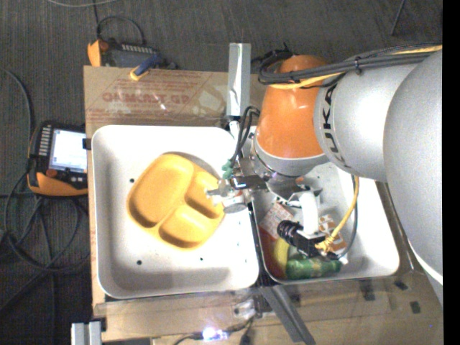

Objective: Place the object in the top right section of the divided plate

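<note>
- Arm (374, 113): dark letters "KU" run vertically on the grey casing just right of the orange band (291, 113); the rest of the word is cut off by the casing's curve.
- Cardboard sheet (154, 99) behind the left bin (108, 264): faded reddish print in one line, upside down from this view; too washed out to read.
- Handheld pendant (59, 160) left of the bench: lit screen, content too small to make out.
- Packets in the right bin (374, 261): some printed wrappers, no legible lettering.
</note>
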Tool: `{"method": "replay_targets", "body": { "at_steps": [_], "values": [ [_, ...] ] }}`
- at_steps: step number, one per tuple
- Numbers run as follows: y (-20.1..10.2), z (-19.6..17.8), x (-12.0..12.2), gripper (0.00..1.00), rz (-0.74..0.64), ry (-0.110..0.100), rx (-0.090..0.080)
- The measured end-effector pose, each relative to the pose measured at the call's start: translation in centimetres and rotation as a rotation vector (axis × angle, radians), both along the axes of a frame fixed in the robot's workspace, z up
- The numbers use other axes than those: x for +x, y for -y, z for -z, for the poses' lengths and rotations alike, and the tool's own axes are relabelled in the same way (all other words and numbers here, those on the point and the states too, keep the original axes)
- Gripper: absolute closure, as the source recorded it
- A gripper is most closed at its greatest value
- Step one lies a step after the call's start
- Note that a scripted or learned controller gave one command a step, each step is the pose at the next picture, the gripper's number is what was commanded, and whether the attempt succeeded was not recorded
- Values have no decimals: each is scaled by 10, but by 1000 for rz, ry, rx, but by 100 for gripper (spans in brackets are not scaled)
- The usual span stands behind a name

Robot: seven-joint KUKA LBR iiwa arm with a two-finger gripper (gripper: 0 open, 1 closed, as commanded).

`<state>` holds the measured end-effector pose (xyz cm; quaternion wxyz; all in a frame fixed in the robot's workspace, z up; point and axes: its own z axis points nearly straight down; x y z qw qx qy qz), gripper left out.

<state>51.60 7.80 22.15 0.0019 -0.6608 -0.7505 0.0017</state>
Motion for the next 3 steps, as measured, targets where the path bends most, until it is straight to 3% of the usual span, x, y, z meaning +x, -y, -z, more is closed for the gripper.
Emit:
{"method": "replay_targets", "body": {
  "at_steps": [1, 2, 3],
  "values": [
    [-82, -35, 20, 100, -49, 2, -1],
    [-18, 30, 16, 100, -54, 1, -3],
    [-25, -5, 16, 100, -37, 2, -1]
  ]
}}
